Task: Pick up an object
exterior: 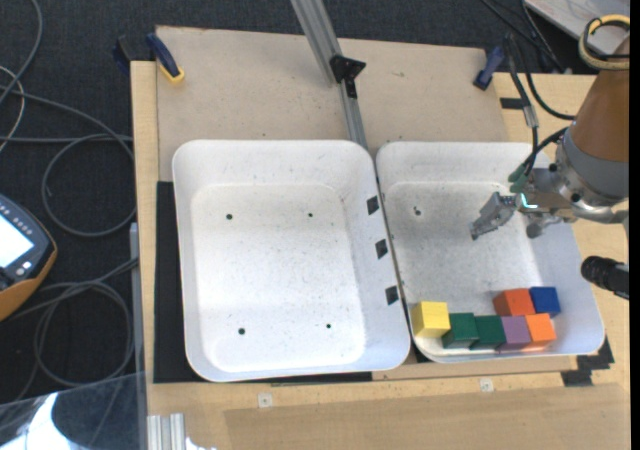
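A bench of pale brown board [300,78] carries two shallow white plastic bins side by side, seen from above at a slant. The left white bin [200,178] shows a speckled floor with four small dark dots. A grey metal strut [315,13] runs down from the top of the view to the seam between the bins, and three small black tabs [381,248] sit along that seam.

In the right white bin [440,163], a cluster of small coloured blocks lies against the near wall: a yellow cube [432,317] at the left end, then a dark green block [475,329], a purple block [516,331], a red-orange block [518,302], an orange block [540,328] and a blue cube [545,299], all touching or just beside one another.

Above the bin's middle, well apart from the blocks, hangs the grey two-finger gripper [490,219] of the arm [600,138], which reaches in from the right. Whether its fingers are parted or closed cannot be told from here; nothing is seen between them.
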Robot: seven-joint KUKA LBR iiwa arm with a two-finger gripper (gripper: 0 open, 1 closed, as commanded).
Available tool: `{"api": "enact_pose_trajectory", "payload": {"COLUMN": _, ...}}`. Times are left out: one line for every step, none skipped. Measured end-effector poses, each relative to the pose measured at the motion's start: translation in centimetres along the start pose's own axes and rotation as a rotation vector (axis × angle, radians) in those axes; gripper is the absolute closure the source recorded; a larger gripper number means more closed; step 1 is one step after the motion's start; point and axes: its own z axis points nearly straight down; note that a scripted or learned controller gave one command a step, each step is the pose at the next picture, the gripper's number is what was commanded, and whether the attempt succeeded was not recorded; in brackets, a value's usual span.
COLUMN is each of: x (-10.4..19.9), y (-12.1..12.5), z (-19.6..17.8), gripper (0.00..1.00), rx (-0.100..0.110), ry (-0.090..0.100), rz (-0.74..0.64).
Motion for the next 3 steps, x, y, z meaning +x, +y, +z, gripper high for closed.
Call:
{"api": "enact_pose_trajectory", "payload": {"x": 0.0, "y": 0.0, "z": -0.2, "gripper": 0.0, "rx": -0.004, "ry": -0.001, "rz": 0.0}}
{"api": "enact_pose_trajectory", "payload": {"x": -0.8, "y": -0.1, "z": 5.7, "gripper": 0.0, "rx": 0.002, "ry": 0.0, "rz": 0.001}}
{"api": "enact_pose_trajectory", "payload": {"x": -0.9, "y": 0.6, "z": 10.5, "gripper": 0.0, "rx": 0.001, "ry": 0.0, "rz": 0.0}}
